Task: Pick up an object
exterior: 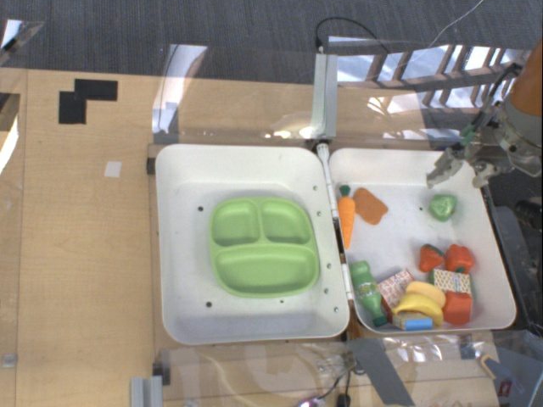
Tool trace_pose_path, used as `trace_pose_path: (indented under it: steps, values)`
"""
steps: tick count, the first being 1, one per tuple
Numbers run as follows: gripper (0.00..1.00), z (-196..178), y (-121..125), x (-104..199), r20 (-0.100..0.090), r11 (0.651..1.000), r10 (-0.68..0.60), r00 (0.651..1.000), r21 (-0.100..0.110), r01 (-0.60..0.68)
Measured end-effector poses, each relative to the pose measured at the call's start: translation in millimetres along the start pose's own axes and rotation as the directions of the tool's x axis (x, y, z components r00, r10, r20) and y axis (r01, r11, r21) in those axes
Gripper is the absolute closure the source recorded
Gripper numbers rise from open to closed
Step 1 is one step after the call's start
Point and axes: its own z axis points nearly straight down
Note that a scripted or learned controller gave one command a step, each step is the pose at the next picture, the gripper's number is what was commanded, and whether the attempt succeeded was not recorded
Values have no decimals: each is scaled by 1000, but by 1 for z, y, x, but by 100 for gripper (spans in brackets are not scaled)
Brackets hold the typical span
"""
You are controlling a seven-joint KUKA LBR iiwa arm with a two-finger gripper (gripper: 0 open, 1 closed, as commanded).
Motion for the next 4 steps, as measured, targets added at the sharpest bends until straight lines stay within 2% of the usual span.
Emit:
trace_pose_path:
  steps: [1, 2, 3, 4]
  values:
    - [0, 74, -16, -40, 1, 998, -61, 998, 0, 61]
    - [0, 160, -20, 48, 0, 998, 59, 998, -10, -59]
    - [0, 160, 21, 75, 0, 979, 202, 979, -8, -202]
    - [100, 149, 24, 77, -4, 981, 194, 981, -14, -194]
